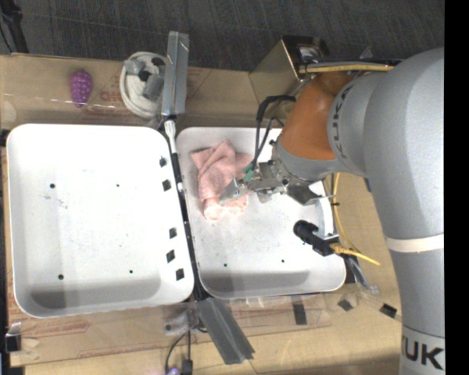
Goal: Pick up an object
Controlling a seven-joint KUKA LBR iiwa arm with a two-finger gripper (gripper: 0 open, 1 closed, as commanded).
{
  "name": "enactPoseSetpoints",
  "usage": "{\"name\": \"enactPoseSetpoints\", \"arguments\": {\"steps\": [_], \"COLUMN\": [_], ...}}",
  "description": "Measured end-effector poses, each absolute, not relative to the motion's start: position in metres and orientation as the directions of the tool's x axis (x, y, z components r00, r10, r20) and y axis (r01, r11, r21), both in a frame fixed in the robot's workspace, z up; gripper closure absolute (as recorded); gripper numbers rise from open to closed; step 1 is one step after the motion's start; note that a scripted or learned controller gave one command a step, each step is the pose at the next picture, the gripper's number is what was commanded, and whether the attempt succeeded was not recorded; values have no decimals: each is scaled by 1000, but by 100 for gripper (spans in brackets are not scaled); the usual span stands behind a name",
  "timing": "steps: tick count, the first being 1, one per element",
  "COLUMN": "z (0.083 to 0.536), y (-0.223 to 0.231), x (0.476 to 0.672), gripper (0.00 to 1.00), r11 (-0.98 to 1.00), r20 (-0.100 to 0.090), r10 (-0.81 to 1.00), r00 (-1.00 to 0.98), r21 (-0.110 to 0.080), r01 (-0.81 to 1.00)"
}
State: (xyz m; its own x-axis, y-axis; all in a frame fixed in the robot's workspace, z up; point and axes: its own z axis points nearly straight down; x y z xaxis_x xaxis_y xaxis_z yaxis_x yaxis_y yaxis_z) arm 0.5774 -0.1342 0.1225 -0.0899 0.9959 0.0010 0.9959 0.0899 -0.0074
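Pink cloth [217, 174] looks soft and light; pinch a raised fold. The hand [242, 184] touches it, grip perhaps unclear.

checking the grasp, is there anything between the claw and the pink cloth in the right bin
Nothing lies between them. In the camera view the claw sits right at the edge of the crumpled pink cloth, with no bare white bin floor visible in between.

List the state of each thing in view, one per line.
pink cloth: crumpled, lying in the right bin, upper left part
gripper: down at the cloth's right edge; grasp can't be judged
left bin: sits flush beside the right bin
purple object: lying on the bench, outside the bins
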Motion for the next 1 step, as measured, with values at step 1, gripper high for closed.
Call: {"name": "enactPoseSetpoints", "arguments": {"steps": [1], "z": [91], "y": [-107], "x": [610], "gripper": [0], "r11": [230], "r20": [0], "r10": [973], "r00": [-230], "r21": [-2], "r01": [973]}}
